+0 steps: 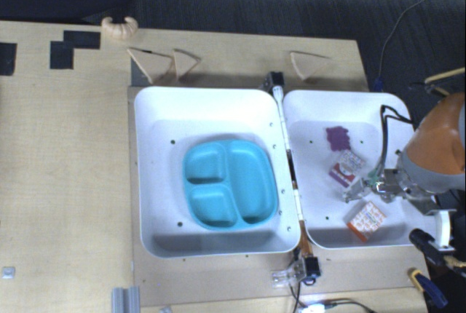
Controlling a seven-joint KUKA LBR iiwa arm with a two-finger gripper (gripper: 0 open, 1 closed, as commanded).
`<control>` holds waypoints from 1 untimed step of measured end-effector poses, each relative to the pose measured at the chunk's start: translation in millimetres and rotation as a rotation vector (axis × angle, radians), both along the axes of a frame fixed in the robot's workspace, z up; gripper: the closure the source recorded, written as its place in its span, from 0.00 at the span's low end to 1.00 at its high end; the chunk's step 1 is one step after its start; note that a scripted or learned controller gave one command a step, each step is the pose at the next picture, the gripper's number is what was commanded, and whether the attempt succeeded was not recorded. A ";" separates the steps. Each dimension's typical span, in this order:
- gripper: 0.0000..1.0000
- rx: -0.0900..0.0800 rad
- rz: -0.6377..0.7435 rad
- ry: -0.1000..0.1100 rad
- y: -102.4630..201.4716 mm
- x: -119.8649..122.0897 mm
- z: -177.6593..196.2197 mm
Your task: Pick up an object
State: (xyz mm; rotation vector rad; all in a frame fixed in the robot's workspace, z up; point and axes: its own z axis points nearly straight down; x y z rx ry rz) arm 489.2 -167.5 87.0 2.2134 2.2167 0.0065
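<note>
Wooden bench (65, 180), 2 white bins; in the right bin (314, 115) the gripper (358, 191) hangs with fingers apart, holding nothing — red packet (345, 169) just up-left, orange packet (365, 220) just below.

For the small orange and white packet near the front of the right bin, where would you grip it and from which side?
Grip the orange and white packet across its narrow width, coming straight down from above. It lies flat and skewed on the floor of the right bin, so the jaws should turn to match its slant. Its orange edge sits close to the front wall, leaving little room there; a sideways approach looks blocked. The gripper is just beside it.
</note>
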 end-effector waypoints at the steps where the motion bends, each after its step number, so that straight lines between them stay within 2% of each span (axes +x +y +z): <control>1: 1.00 -0.002 0.000 -0.006 -0.2 2.3 11.7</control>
